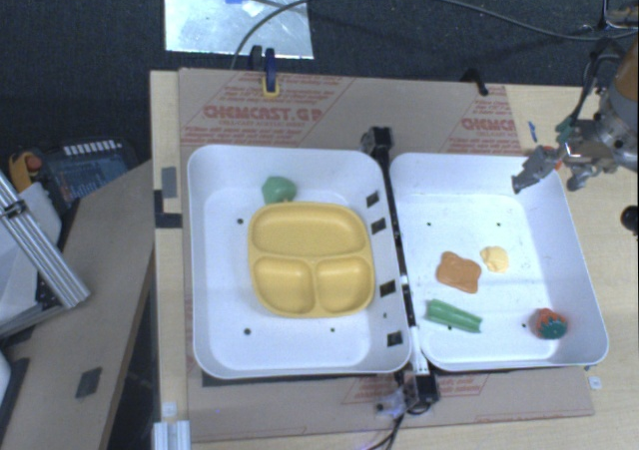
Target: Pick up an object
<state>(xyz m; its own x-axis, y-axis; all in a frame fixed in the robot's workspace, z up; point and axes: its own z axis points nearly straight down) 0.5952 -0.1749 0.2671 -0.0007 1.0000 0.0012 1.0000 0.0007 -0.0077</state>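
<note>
Four small objects are seen lying in the right bin [574, 238]. An orange piece [458, 272] is placed near the bin's middle, with a yellow piece [494, 258] just beside it toward the upper right; the two appear apart or barely touching, and which cannot be told. A green bean [453, 315] is laid below the orange piece, angled toward the lower right. A red-and-green item [547, 323], too small for its kind to be made out, is set in the lower right corner, well apart from the others.

The gripper [544, 167] is shown at the bin's upper right rim, above the wall, with a dark finger [526, 175] pointing left and down. Nothing is seen between the fingers; whether they are parted or closed cannot be told. All four objects are well apart from the gripper.

The left bin [215, 238] is occupied by a yellow tray [306, 256] with three compartments, one wide above and two smaller below; no contents are visible in them. A green item [279, 189] is placed just beside the tray's upper left edge, on the bin floor.

Both bins are borne by a board [329, 104], with a black divider [391, 248] running between them.
</note>
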